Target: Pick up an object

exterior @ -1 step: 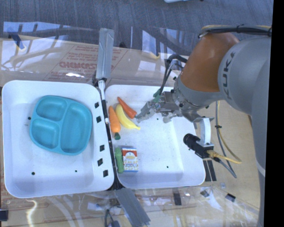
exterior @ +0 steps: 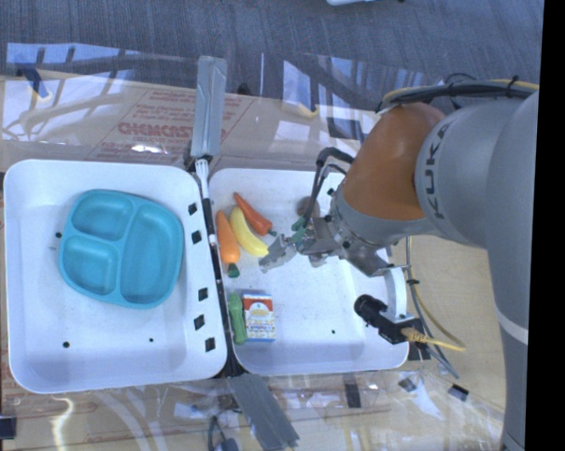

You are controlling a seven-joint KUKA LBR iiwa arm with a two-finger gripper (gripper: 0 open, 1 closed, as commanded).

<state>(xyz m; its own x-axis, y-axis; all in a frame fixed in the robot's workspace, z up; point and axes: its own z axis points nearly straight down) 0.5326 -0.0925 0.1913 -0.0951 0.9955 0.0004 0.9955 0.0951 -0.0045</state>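
Grey arm housing with its orange band (exterior: 388, 173) sits nearest the camera, hanging over the right-hand shallow white bin (exterior: 351, 358). Below it, the two-finger gripper (exterior: 283, 251) hovers low above the bin floor; whether its jaws stand apart or together cannot be told, and nothing is visibly held between them.

Just beside the gripper tip, to its left, lies the yellow plastic banana (exterior: 247, 235) — the likeliest target. Its long axis runs diagonally, from upper left to lower right, with the lower end pointing toward the gripper. Two orange plastic carrots lie close by: one (exterior: 252, 213) above the banana on a similar diagonal, one (exterior: 228, 241) to its left, nearly vertical. A small printed carton (exterior: 258, 318) and a green vegetable (exterior: 235, 319) rest nearer the front wall. The left bin (exterior: 28, 284) holds a blue sectioned plate (exterior: 123, 247).

Judged step: approach, grasp not yet made. The next move calls for shifting left over the banana, aligning the fingers across its diagonal axis, then descending and closing.
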